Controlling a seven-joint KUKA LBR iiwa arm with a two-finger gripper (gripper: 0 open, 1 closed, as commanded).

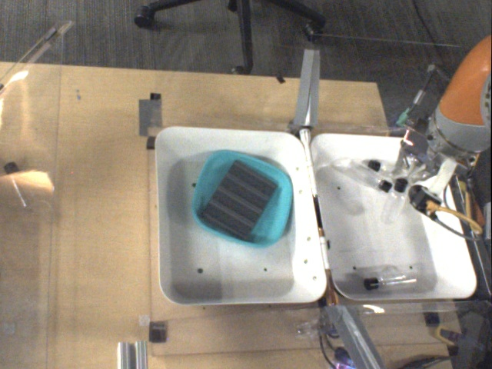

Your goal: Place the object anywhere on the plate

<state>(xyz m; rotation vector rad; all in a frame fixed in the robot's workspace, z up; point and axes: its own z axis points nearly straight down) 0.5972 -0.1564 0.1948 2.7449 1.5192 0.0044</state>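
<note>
One dark block (241, 198) already lies on the blue plate (281, 220), so the hand (400, 177) waits over the other bin (446, 287), and I cannot tell its grip.

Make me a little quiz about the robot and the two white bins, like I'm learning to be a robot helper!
1. True or false: the dark ridged block lies on the teal plate.
2. Which bin holds the plate? A) the left bin B) the right bin
3. What small clear thing with a dark cap lies near the right bin's front edge?

Key
1. True. The block rests on the plate.
2. A. The gripper is over the right bin instead.
3. A little tube, lying on its side.
</note>
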